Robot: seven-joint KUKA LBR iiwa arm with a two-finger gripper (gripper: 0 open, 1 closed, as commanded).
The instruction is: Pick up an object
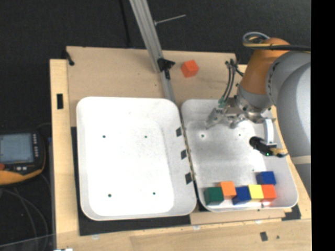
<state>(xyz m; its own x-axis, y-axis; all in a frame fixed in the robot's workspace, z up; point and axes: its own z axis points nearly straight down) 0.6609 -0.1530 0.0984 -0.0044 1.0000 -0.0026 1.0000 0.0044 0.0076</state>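
Several coloured blocks lie along the near edge of the right bin [220, 150]: a green block [213, 195], an orange block [228, 187], a blue block [242, 194], a yellow block [256, 192], a red-orange block [269, 192] and another blue block [267, 178] just behind them. My gripper [225, 119] hangs over the far part of this bin, well apart from the blocks. Its fingers stand open with nothing between them.
The left bin [128, 156] sits beside the right one. An orange cube [190, 68] rests on the bench behind the bins. A slanted metal pole [152, 35] rises near the bins' far junction. A handheld device [18, 151] lies off the bench's left.
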